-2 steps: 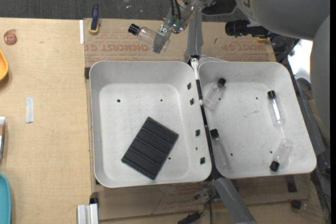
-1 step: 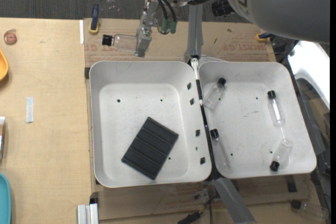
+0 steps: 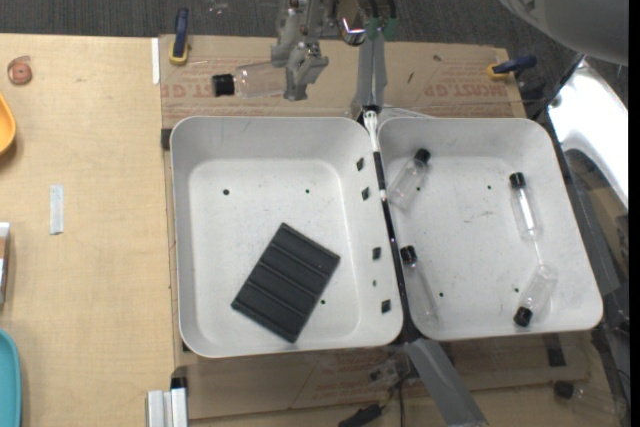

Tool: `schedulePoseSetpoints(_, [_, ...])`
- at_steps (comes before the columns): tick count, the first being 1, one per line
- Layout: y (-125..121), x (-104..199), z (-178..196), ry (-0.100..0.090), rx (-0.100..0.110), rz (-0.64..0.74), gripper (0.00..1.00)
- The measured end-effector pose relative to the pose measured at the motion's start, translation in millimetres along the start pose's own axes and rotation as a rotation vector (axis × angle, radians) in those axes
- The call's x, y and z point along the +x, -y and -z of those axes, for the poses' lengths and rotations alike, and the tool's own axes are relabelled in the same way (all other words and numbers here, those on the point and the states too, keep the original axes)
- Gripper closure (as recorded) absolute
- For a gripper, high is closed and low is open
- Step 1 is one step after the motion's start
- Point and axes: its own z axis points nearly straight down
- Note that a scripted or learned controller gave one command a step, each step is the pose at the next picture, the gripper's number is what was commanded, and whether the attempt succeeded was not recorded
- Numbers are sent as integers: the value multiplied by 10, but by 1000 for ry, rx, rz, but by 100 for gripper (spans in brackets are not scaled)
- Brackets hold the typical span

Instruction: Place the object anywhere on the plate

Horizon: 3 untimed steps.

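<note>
A black ribbed plate (image 3: 287, 281) lies flat and slanted in the left bin (image 3: 190, 215), toward its front. My gripper (image 3: 297, 87) hangs beyond the left bin's far rim, over the brown cardboard. It is shut on one end of a clear tube (image 3: 250, 81) with a black cap (image 3: 222, 85); the tube sticks out level to the left of the fingers. The plate is well in front of the gripper, with nothing on it.
The right bin (image 3: 570, 215) holds several clear black-capped tubes, such as one at its far left (image 3: 408, 177) and one at its right (image 3: 522, 205). Clamps (image 3: 180, 27) (image 3: 505, 68) sit on the cardboard's far edge. A wooden tabletop (image 3: 80, 215) lies left of the bins.
</note>
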Motion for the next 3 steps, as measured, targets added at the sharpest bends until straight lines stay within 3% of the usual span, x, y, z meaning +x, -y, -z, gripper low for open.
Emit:
schedulePoseSetpoints(1, [-105, -323, -7, 0, 0, 123, 100])
schedulePoseSetpoints(2, [-89, -512, -6, 1, -2, 737, 100])
schedulePoseSetpoints(3, [-63, -529, 80, 4, -5, 729, 100])
